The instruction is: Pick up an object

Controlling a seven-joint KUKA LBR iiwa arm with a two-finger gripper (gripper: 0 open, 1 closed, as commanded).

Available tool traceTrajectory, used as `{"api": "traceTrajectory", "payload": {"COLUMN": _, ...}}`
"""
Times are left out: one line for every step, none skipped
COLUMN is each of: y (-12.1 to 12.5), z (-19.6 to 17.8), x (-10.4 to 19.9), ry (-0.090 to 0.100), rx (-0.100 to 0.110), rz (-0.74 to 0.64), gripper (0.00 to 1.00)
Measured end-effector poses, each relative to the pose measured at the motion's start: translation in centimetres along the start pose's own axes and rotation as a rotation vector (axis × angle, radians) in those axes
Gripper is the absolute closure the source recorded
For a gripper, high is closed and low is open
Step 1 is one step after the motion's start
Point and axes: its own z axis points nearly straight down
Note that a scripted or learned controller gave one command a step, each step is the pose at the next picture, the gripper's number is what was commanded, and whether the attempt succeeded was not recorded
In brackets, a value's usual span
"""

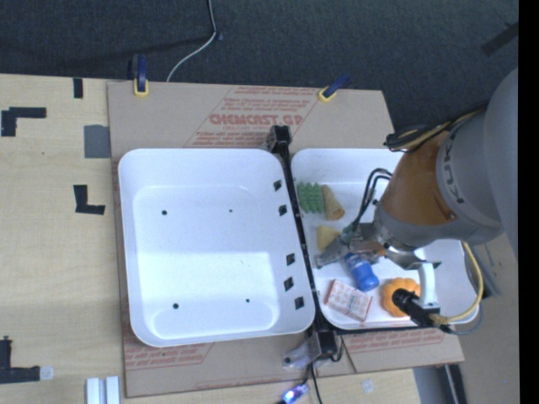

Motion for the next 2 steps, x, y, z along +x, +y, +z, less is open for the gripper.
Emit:
{"api": "traceTrajectory", "payload": {"y": 0.19, "z": -1.44, "x": -0.22, "ry": -0.001, "rx": -0.003, "rz": 0.002, "gripper": 1.00}}
{"api": "traceTrajectory", "payload": {"y": 0.13, "z": -2.32, "x": -0.16, "ry": 0.000, "rx": -0.001, "rz": 0.001, "gripper": 1.00}}
